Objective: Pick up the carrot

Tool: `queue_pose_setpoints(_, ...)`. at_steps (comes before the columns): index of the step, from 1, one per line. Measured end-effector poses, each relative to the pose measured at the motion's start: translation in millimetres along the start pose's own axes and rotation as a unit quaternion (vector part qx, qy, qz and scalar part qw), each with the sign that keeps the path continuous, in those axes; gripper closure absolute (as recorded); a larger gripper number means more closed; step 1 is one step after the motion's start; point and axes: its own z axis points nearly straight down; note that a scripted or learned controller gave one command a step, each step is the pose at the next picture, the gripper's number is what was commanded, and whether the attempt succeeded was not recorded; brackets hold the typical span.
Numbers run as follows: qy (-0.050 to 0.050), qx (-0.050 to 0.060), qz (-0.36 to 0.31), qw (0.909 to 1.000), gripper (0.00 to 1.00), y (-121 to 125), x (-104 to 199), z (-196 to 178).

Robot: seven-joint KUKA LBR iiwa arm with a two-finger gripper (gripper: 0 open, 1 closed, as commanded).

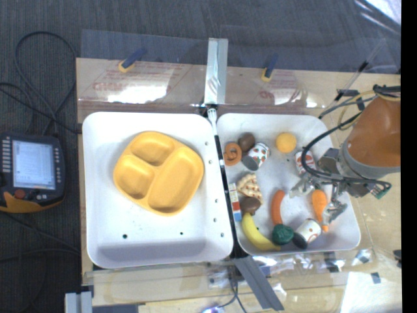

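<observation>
Straddling the carrot (318, 205) in the right bin (287, 124) (near its right wall), our gripper (319, 201) has jaws spread, we see.

No legible txt, pendant screen (32, 163) too blurry
</observation>
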Motion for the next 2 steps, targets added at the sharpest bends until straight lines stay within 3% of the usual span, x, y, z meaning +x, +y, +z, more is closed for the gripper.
queue_pose_setpoints(1, 0.001, -0.002, -0.024, 0.9997, 0.0, 3.7, 3.9, 19.6)
queue_pose_setpoints(2, 0.0, 0.001, -0.026, 0.9997, 1.0, 2.7, 2.2, 8.1)
